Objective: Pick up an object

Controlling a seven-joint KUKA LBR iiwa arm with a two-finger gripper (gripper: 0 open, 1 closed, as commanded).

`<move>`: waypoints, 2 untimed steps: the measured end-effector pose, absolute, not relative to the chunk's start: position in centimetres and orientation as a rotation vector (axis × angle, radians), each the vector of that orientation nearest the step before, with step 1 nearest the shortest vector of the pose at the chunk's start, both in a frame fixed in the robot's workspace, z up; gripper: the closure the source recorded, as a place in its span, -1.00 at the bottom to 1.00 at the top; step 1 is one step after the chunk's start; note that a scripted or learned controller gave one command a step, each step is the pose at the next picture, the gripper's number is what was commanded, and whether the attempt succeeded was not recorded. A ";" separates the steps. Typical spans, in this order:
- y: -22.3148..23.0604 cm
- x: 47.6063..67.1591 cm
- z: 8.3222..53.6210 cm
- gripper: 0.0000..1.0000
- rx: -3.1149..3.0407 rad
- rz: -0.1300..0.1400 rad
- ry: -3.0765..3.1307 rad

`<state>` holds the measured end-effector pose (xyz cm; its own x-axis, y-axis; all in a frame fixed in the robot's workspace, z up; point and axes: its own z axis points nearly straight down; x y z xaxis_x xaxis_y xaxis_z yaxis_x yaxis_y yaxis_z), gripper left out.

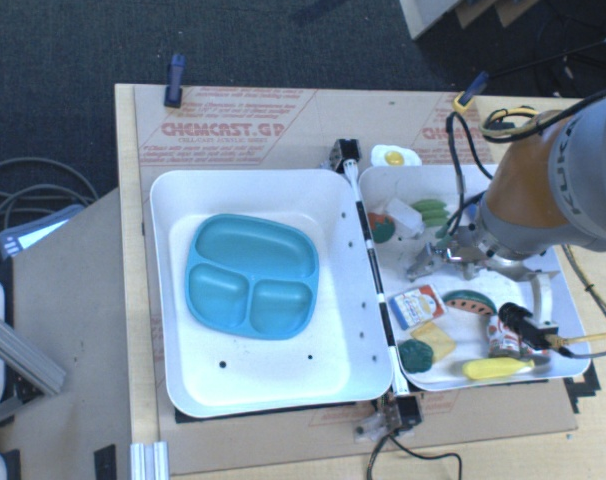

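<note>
gripper point(428, 261): in right bin point(573, 363), state can't tell
tray point(252, 276): blue, left bin point(183, 368)
banana point(496, 369): right bin, front edge

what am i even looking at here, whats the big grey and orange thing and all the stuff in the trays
You are looking down at a slant from one camera fixed above a workbench. The big grey and orange thing is a robot arm reaching in from the right. At its end is a two-finger gripper, a metal claw for picking things up. It hangs low over the right bin, and nothing can be seen between its fingers.

Two shallow white bins sit side by side. The left bin holds a blue divided plate. The right bin holds small toy foods and packets: a yellow banana, a watermelon slice, a small printed packet, something green near the back, and a few more pieces. The job is simply to pick up one object, and none is lifted yet.
</note>
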<state>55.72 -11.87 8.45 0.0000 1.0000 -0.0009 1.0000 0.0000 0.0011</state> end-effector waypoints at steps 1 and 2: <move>-11.7 54.7 8.4 -1.00 2.223 -0.001 2.223; -12.2 56.2 8.5 -1.00 2.220 0.000 2.221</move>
